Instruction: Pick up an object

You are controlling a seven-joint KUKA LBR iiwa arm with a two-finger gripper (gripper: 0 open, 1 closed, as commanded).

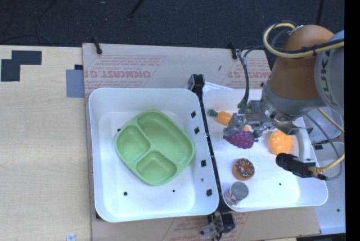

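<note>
A: Start at the near edge. What've you got?

B: You've got two shallow white plastic bins on a cardboard sheet. In the right bin [315, 194], near-left corner, a small grey-topped can [237, 192] lies tipped over. Just behind it sits a brown sprinkled toy doughnut [243, 169], flat on the floor of the bin. Both look like loose, free-standing picks.

A: And the arm?

B: The grey two-finger gripper [241, 126] is down over the right bin's middle, w/ a purple toy bunch of grapes [241, 139] right under its tip. Grapes look touching or just below it, but can't tell if the fingers are spread or closed, so don't count it as a grasp. My guess: grapes are the target.

A: Anything crowding it?

B: An orange rounded toy fruit [279, 142] is just beside the grapes toward the bin's right edge, and a smaller orange toy carrot [223, 117] lies near the left wall, farther back. Tight cluster, so you may nudge a neighbour.

A: Left bin?

B: The left bin [101, 189] carries one pale green divided plastic plate [154, 146], about centre, turned at an angle. Well apart from the arm.

A: Surroundings?

B: Light wooden bench [39, 155] at left, w/ dark tape marks near its far edge. Beyond the far edge, dark carpet [169, 4] w/ cables.
</note>
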